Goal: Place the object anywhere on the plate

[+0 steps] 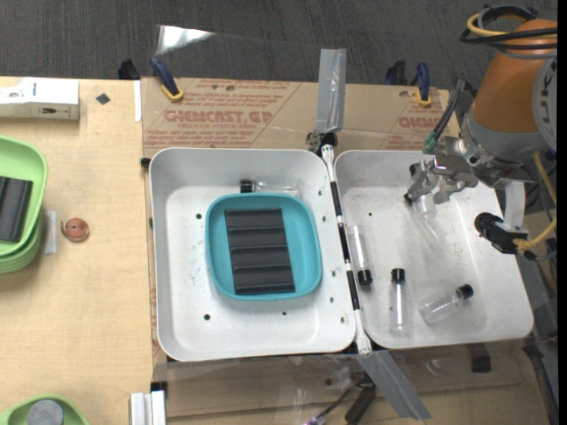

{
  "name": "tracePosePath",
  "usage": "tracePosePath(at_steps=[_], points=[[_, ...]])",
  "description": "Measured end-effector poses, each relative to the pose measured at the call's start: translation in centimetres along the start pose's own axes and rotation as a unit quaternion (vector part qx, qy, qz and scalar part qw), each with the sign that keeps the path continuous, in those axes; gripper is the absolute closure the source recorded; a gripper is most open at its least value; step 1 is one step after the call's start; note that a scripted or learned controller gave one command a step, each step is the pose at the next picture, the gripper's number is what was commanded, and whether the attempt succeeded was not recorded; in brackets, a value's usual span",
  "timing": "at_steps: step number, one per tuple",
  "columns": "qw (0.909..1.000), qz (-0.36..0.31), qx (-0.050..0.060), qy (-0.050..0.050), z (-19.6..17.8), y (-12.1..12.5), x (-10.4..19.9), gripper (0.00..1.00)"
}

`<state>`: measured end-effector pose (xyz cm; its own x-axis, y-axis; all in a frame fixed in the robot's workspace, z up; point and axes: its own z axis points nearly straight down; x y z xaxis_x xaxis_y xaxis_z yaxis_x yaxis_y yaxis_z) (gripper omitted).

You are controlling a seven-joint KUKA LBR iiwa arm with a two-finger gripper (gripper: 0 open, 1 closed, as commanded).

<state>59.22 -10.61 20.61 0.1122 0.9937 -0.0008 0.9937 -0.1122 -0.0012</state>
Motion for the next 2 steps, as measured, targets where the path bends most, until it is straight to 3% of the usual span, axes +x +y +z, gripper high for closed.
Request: tracePosePath(at_steps=[1, 2], points=[[0.9987, -0.052, 0.002, 0.0, 1.57, -1.28, 8.78, 1.0], [0.9987, -0.051, 0.001, 0.0, 1.55, -1.27, 8.76, 0.0]])
